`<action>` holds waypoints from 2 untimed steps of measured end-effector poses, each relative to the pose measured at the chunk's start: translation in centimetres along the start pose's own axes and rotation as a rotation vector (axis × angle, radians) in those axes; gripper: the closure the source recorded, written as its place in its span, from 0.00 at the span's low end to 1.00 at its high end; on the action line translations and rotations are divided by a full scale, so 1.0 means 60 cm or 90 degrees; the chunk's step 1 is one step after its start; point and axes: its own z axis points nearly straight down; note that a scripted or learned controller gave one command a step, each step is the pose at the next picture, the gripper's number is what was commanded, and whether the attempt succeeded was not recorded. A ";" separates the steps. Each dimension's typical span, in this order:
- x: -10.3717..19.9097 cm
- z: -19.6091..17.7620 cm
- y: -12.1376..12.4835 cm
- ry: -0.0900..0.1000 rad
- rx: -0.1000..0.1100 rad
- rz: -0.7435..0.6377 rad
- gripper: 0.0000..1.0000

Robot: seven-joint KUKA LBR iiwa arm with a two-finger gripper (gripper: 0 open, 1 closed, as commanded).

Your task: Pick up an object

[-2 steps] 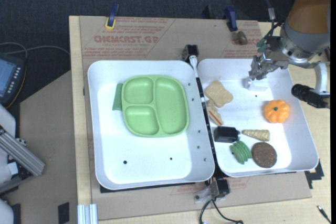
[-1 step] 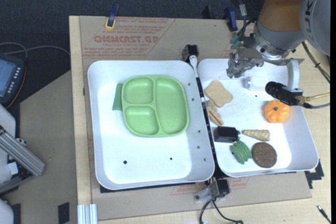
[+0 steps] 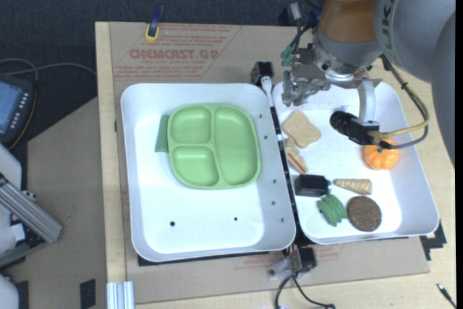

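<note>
My gripper (image 3: 298, 94) hangs over the far left corner of the right bin (image 3: 418, 188), with nothing seen in it. Just in front of it lies a tan bread slice (image 3: 301, 131). Nearer the front are an orange strip (image 3: 295, 160) by the bin's left wall, a black block (image 3: 311, 185), a pale cone (image 3: 352, 186), a green leafy piece (image 3: 333, 208) and a round brown cookie (image 3: 364, 213). A small orange pumpkin (image 3: 381, 157) sits toward the right, under the arm's yellow cable.
The left bin (image 3: 141, 177) holds a green divided plate (image 3: 213, 145). The divider rim (image 3: 278, 148) between the bins runs close to my gripper. The arm's grey and orange body (image 3: 376, 3) covers the back right of the bench.
</note>
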 end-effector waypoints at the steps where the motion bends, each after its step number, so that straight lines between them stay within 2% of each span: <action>1: 0.089 0.002 -0.012 0.001 0.002 0.000 1.00; 2: 0.067 0.028 -0.009 -0.001 0.003 0.005 1.00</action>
